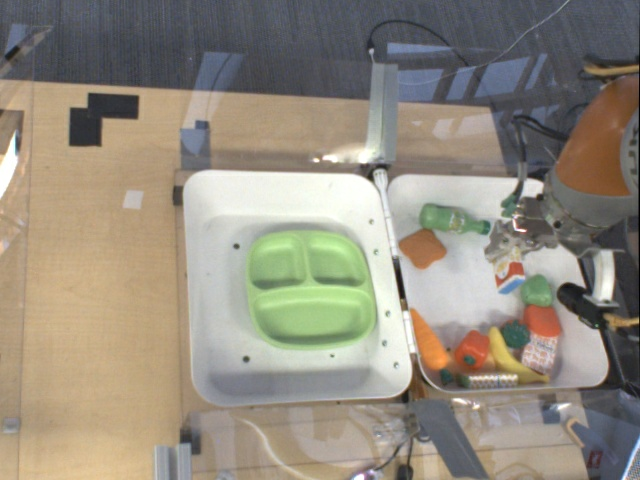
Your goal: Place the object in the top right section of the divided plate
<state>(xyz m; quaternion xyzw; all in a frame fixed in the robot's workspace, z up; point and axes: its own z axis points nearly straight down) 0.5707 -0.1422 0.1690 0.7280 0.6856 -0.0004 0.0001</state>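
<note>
Left bin [200, 298] holds the green divided plate [310, 288], well to the left of the jaws. Right bin [440, 193] holds the gripper [515, 238]; jaw opening cannot be determined. A red-white-blue carton [511, 276] sits directly beneath the jaws. Green bottle [452, 219] lies just left; orange block [423, 249] further left.

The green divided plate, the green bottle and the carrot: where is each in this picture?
green divided plate [310, 313]: camera view, on the floor of its wide lower section.
green bottle [447, 218]: camera view, on the middle of its body.
carrot [430, 341]: camera view, on its orange body.
</note>
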